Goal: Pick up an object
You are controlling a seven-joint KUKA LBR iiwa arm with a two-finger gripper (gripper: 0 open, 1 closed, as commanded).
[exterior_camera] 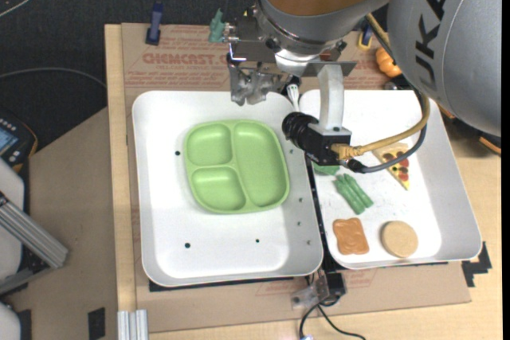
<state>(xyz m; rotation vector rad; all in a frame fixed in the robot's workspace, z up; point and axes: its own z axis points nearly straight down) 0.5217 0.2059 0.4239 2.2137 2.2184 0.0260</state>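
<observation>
So far nothing looks lifted. The pincer [256,88] hangs over the back edge of the left bin [155,195], above the green divided plate [237,166], and I cannot tell how it is set; nothing shows in its grip. The plate lies flat in the left bin. In the right bin [446,203] the likely targets sit untouched: a green ridged piece [353,193], a brown toast-like piece [350,236], a round tan biscuit [398,239] and a pizza slice [399,169], partly behind the cable. By my judgement the whole pick remains: choosing an item, descending, closing and lifting.
</observation>
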